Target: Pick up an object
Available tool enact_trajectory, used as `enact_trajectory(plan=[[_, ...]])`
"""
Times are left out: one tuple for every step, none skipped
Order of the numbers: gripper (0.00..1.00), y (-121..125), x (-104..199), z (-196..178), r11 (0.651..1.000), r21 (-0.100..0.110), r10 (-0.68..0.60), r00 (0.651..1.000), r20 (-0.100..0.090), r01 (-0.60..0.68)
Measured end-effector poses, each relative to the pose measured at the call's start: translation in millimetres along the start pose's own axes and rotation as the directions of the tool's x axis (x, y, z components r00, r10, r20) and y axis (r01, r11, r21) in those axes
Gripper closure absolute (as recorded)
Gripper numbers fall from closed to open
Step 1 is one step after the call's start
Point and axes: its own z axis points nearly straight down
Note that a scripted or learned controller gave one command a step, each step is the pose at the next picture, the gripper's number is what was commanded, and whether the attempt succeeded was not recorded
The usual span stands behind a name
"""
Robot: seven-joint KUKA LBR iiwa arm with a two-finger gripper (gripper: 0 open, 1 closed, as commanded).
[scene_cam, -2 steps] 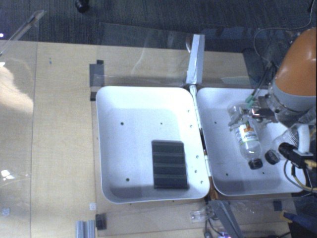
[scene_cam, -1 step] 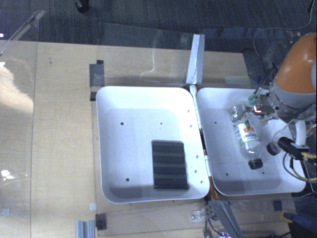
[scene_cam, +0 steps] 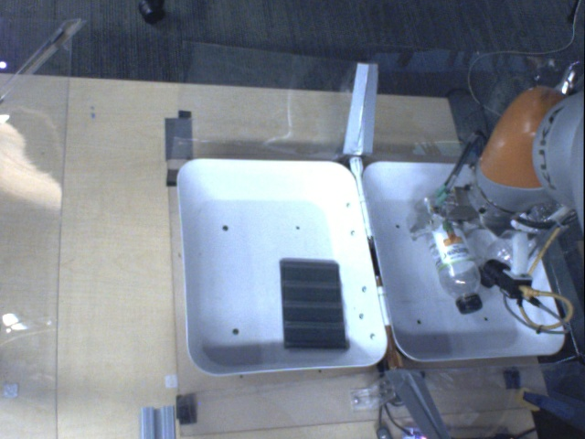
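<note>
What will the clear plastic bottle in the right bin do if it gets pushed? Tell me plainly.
The bottle lies on its side on the flat floor of the right bin, so a sideways push would probably roll it. It looks clear and thin-walled, so likely light, and it may dent under a squeeze. Its smooth round surface could slip between the fingers of the gripper.

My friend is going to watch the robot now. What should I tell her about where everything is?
Gripper: over the right bin, right above the clear plastic bottle; I cannot tell if it is gripping.
Bottle: lying in the right bin, black cap toward the front.
Black ridged block: flat in the left bin, untouched.
Done: arm is at the bottle.
Left: a clear lift of an object.
</note>
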Motion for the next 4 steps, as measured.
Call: enact_trajectory(plan=[[0.00,25,18,6,1.000,-0.008,-0.017,1.000,0.001,0.017],[1.00,28,19,-8,1.000,-0.016,-0.020,1.000,0.000,0.020],[1.00,42,2,4,1.000,0.023,-0.004,1.000,-0.008,0.004],[1.00,71,30,-101,0.997,-0.006,-0.083,0.997,0.001,0.083]])
